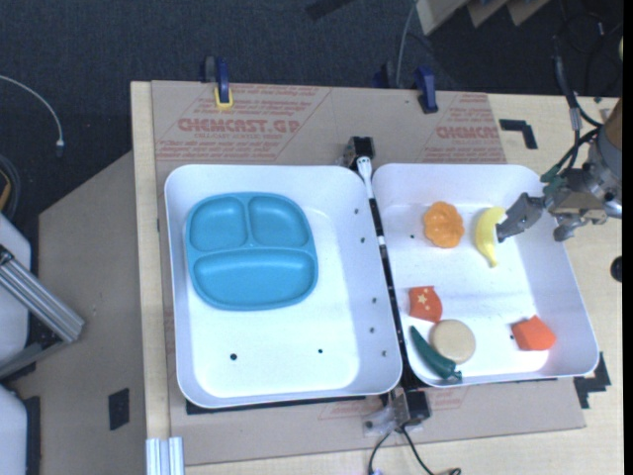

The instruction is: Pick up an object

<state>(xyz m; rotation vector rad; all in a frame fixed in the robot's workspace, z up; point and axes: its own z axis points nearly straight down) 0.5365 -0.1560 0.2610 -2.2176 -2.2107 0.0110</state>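
The right bin [554, 265] holds several small things. An orange lump [443, 224] and a yellow banana [487, 234] lie at its back. A red block [425, 303], a beige round piece [454, 339] and a green pod [435, 354] sit near its front left. An orange piece [534, 333] lies at the front right. My gripper [541, 224] hangs over the bin's back right, just right of the banana. It is open, its fingers are spread, and nothing is between them.
The left bin [198, 364] holds a blue divided plate [252, 250]. Both bins rest on a cardboard-covered bench [297, 117] with clamps at the back edge. A bare patch of white floor lies in the middle of the right bin.
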